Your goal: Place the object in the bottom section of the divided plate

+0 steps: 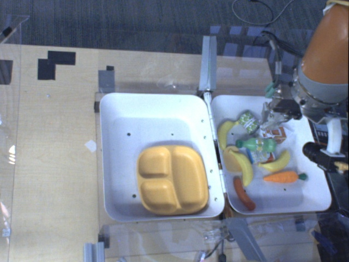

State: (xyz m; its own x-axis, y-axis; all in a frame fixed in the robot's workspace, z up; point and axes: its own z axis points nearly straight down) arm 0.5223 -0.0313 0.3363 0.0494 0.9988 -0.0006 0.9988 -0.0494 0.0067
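Observation:
A yellow divided plate (172, 178) lies in the left bin (117, 146), with two small sections on its left and one long section on its right. The right bin (313, 198) holds several toy foods: bananas (245, 168), a green bottle (256, 144), a carrot (282, 177), a red sausage (244, 194) and a green-white packet (248, 121). My gripper (269, 125) hangs over the right bin's upper middle, its tips down just above the green bottle and a red-white item (278, 135). Nothing is seen held between them.
A metal divider post (208, 64) rises between the bins at the back. Black markers (56, 63) lie on the wooden bench at the far left. Cables (256, 7) trail behind the right bin. The arm's orange band (330, 42) fills the upper right.

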